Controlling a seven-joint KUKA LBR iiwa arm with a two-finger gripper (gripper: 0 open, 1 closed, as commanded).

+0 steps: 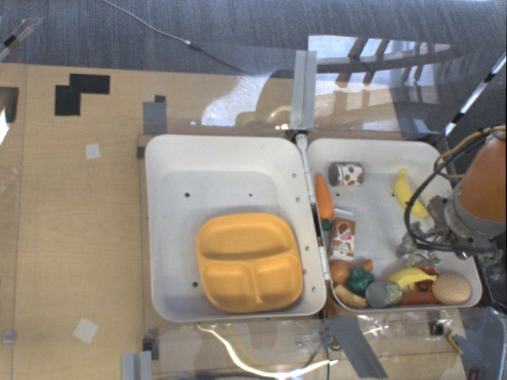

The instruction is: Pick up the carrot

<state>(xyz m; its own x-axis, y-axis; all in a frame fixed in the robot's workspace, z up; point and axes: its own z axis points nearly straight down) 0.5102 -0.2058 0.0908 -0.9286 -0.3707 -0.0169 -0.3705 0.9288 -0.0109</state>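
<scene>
Whether its fingers are parted or closed cannot be told as the gripper [418, 248] hangs over the right bin [372, 153] near a banana [405, 191], well apart from the carrot [324, 198] lying against that bin's left wall, the neighbouring left bin [230, 153] carrying a yellow divided tray [249, 261].

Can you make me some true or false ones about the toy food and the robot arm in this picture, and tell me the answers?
1. The carrot lies in the right bin, against the wall it shares with the left bin. True.
2. The yellow tray sits in the right bin. False: it sits in the left bin.
3. The gripper is touching the carrot. False: it is at the far side of the right bin, apart from the carrot.
4. A small can lies near the carrot's top end. True.
5. The carrot rests on the yellow tray. False: it lies on the bin floor.
</scene>
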